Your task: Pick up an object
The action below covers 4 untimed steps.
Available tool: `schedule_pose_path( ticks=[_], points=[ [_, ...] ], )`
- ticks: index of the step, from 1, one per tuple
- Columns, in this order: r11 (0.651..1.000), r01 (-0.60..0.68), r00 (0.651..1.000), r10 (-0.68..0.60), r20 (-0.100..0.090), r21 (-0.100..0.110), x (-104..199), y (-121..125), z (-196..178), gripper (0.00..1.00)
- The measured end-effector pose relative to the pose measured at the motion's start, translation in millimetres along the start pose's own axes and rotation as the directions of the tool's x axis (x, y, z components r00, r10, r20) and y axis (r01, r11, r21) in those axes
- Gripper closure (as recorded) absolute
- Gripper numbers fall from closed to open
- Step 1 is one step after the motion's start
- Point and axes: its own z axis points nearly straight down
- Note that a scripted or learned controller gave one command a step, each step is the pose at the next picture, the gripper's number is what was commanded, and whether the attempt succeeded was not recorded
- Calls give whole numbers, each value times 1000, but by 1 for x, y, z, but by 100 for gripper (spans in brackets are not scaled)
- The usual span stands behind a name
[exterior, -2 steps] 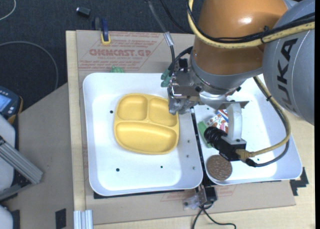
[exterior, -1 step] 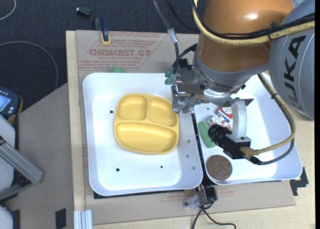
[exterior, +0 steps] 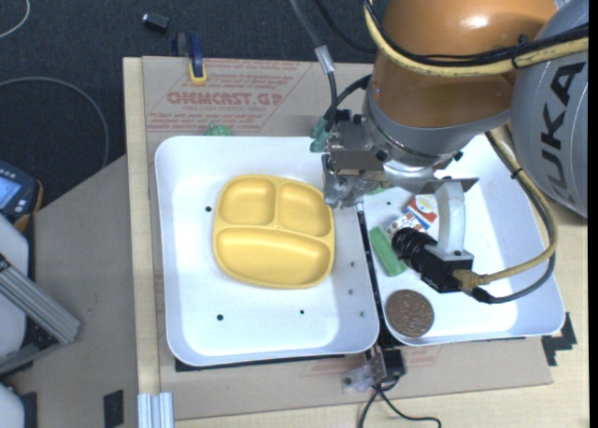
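Yellow divided plastic plate (exterior: pixel 274 231) lies in left white bin (exterior: pixel 177 258), ungrasped. Gripper (exterior: pixel 344 191) hovers at its right rim, finger state unclear. You're mid-approach; next, descend, then close on rim.

The yellow three-compartment plate (exterior: pixel 274 231) looks like moulded plastic, smooth with a soft sheen. The two shallow white bins (exterior: pixel 187 258) seem plastic too — smooth, faintly glossy, dotted with small dark holes. Beneath them lies a brown cardboard sheet (exterior: pixel 243 97), matt and printed in red. The arm's orange band (exterior: pixel 458 15) is glossy and throws bright highlights; the grey metal gripper block (exterior: pixel 353 163) below it looks duller. A round brown disc (exterior: pixel 410 312) appears speckled and matt — perhaps cork, though the view is too coarse to tell.
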Motion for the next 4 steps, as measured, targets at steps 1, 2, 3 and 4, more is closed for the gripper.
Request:
schedule_pose_path(
  ticks=[1,2,3,4],
  points=[
    [1000,1,1000,-1,0,-2,1,0,-10,100],
    [1000,2,1000,-2,0,-3,1,1,-20,100],
    [1000,3,1000,-3,0,-5,2,1,-30,100],
    [1000,4,1000,-4,0,-7,2,2,-40,100]
  ],
)
